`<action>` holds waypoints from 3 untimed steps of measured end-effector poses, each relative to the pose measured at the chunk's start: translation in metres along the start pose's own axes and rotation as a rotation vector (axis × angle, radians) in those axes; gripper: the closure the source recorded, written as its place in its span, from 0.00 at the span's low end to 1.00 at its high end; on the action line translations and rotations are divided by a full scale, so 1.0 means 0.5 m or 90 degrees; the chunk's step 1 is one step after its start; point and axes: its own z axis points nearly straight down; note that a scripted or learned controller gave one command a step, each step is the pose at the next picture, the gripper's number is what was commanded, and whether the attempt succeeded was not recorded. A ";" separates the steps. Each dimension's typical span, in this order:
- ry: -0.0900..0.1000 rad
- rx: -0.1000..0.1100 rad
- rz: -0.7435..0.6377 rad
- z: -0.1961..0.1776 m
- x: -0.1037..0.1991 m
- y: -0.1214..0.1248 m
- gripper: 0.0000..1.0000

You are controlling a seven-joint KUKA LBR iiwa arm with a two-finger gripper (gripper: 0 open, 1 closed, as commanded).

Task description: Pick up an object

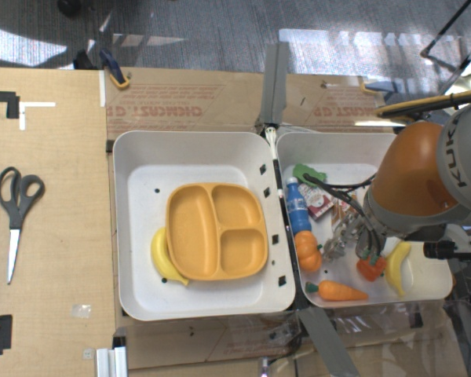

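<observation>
small red-orange object (369, 269) lies at 6 o'clock of the gripper (353, 242), poised low in the right bin (341, 151) among clutter, presumably for picking; cannot tell its opening or any hold.

Scissors (16, 206) with grey handles lie on the wooden counter (55, 289), well apart from the bins. Brown cardboard (188, 100) sits beyond the bins, a blue-and-yellow clamp (114, 67) at its corner. Grey carpet (220, 14) runs behind.
</observation>
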 end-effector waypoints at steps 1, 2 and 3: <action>-0.004 -0.001 -0.286 -0.036 -0.150 -0.060 1.00; -0.003 -0.001 -0.232 -0.322 -0.221 0.033 1.00; -0.003 -0.001 -0.228 -0.078 -0.210 0.011 1.00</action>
